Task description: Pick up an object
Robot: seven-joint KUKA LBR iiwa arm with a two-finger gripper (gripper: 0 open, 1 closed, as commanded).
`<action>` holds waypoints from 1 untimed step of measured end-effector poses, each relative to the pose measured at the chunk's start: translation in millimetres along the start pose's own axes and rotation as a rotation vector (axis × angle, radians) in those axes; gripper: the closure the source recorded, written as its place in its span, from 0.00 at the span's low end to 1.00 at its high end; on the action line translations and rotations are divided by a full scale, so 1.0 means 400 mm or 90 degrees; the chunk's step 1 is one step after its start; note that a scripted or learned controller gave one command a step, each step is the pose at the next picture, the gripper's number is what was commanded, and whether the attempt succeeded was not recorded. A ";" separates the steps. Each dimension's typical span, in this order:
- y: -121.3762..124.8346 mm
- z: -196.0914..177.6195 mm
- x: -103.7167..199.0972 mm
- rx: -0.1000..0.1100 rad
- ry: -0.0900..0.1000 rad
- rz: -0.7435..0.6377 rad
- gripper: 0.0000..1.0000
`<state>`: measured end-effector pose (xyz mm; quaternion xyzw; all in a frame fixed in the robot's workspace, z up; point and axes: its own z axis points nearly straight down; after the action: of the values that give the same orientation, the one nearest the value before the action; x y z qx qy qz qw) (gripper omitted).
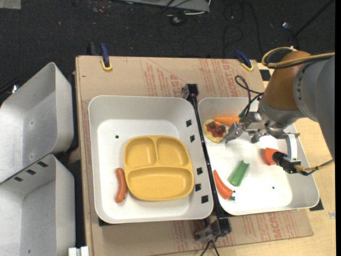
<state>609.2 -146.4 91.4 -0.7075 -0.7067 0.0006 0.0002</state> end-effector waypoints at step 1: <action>0.002 -0.030 0.001 -0.002 0.000 0.000 1.00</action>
<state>609.9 -146.1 103.2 -0.7075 -0.7068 -0.0004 -0.0013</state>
